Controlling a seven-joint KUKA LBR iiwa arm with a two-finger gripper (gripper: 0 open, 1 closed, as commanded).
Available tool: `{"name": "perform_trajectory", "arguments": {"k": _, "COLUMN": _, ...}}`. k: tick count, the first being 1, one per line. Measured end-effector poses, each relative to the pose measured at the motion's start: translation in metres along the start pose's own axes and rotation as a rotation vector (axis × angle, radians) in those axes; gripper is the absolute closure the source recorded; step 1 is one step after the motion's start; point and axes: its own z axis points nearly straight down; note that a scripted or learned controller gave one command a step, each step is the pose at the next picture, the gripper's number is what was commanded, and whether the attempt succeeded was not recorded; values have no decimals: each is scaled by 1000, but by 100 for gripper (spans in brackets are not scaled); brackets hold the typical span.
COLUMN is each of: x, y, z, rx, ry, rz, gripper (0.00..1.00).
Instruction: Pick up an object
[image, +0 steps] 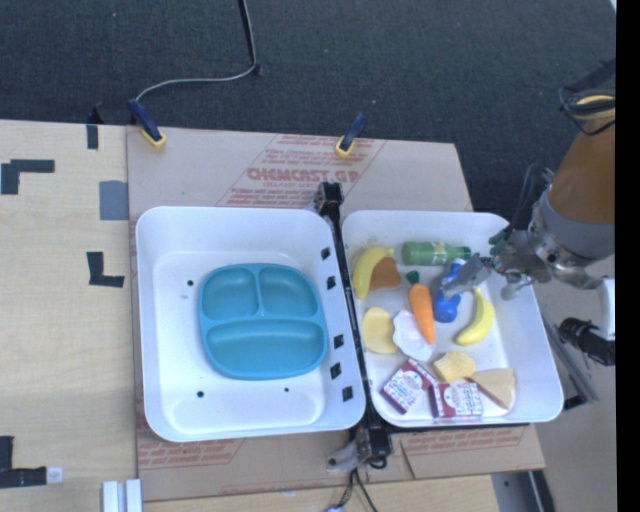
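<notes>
Over the right bin's (545, 392) far right corner, the end effector (478, 274) is poised, its state indiscernible; approach is underway, descent toward the blue object (449, 300) is required.

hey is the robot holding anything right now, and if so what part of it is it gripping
It cannot be told. The end effector is low over the right bin, close to a small blue toy and a banana, but no item is seen between its fingers.

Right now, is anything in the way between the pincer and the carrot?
Yes, I think. The pincer hangs over the right bin, and a small blue toy lies between it and the carrot, right beside the carrot.
</notes>
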Motion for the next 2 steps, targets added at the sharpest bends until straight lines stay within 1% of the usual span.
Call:
{"name": "perform_trajectory", "arguments": {"k": 1, "x": 31, "y": 44, "z": 60, "rx": 1, "ry": 0, "rz": 0, "gripper": 0}}
{"name": "perform_trajectory", "arguments": {"k": 2, "x": 13, "y": 52, "z": 162, "rx": -4, "ry": -1, "rz": 0, "gripper": 0}}
